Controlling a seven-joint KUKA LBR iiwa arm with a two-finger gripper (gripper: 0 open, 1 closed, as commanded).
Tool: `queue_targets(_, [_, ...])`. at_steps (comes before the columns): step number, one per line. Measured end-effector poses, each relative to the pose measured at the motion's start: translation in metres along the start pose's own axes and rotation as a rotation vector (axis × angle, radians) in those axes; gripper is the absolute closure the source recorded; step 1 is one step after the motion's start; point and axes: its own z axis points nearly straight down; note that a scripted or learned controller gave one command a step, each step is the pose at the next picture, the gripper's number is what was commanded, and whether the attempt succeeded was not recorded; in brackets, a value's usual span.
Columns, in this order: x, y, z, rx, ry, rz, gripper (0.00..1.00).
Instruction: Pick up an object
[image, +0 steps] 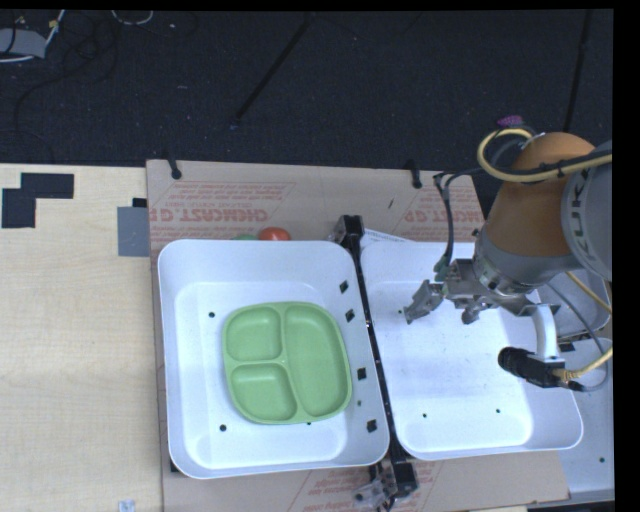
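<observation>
A light green plastic plate with three compartments (287, 362) lies flat in the middle of the left white shallow bin (190, 290), well apart from the arm. The right white shallow bin (470, 425) sits just beside it, with a black clip strip (365, 330) running along the seam between the two. The grey arm with its orange band (540, 205) reaches in from the right and hangs over the upper part of the right bin. Its gripper (440, 300) points toward the seam, over bare white floor; whether the fingers are released or clenched I cannot tell, and nothing shows between them. A small red-orange round object (274, 235) peeks over the left bin's far rim, on the brown cardboard sheet (300, 200) covering the table (70, 350).
</observation>
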Motion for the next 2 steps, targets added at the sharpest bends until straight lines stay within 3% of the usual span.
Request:
queue_targets(1, [-0.002, -0.011, 0.053, 0.001, 0.001, 0.000, 0.00])
queue_targets(2, [-0.003, -0.010, 0.040, -0.002, 0.000, 0.005, 1.00])
